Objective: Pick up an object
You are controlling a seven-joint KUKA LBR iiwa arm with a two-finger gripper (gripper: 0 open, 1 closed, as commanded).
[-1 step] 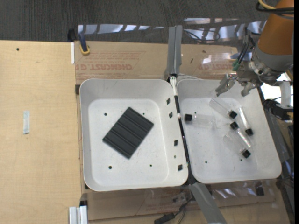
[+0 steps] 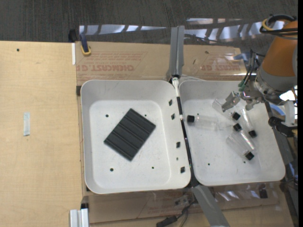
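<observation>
Vials [image 2: 239, 138], clear with black caps, lie scattered in your right bin [image 2: 265, 176] directly beneath and just beside the hand [image 2: 239, 100], which hangs over that bin's far right part. You cannot tell whether the hand is apart or together. Well off to the hand's far side, a black ribbed slab [image 2: 129, 134] lies in the left bin [image 2: 90, 141].
</observation>
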